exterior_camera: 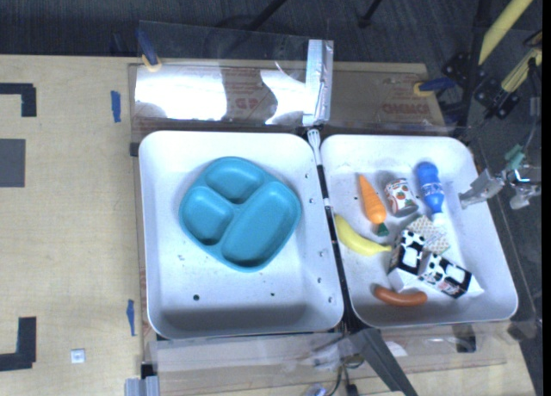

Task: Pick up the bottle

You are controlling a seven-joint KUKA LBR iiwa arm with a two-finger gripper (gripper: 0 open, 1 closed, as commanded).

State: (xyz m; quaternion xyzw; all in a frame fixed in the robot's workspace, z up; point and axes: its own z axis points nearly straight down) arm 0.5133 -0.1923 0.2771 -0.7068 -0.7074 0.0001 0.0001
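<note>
Right bin (495,248) is the busy one, right half of the frame. The bottle (429,186) lies in its upper right part: blue body, white band, cap end toward lower right. Just left of it sits a small white and red carton (399,196), close, maybe touching, hard to say. Carrot (372,200) further left, banana (361,238) below that, a black and white patterned box (428,265) low centre, sausage (399,296) near the bottom rim. Left bin (164,300) holds a blue divided plate (240,211), well apart from the action.

The gripper (508,183) sits at the right edge of the frame, just past the right bin's rim, w/ a pale grey bit poking toward the bottle. Fingers: can't tell if they're apart or closed, too small and blurry, and nothing visibly held.

Step in hand, by my read: the approach, nothing grabbed yet. To do it well, come over the bottle's middle, fingers across its short width, i.e. closing across the body, not along it. Keep clear of the carton on the left side, or one finger lands on it. Drop low enough to get round the body, since it's round and could roll.

Hard to make out: most of the arm is cut off at the right edge, bottle label unreadable, and clear plastic at the top of the worktop (69,213) throws glare.
</note>
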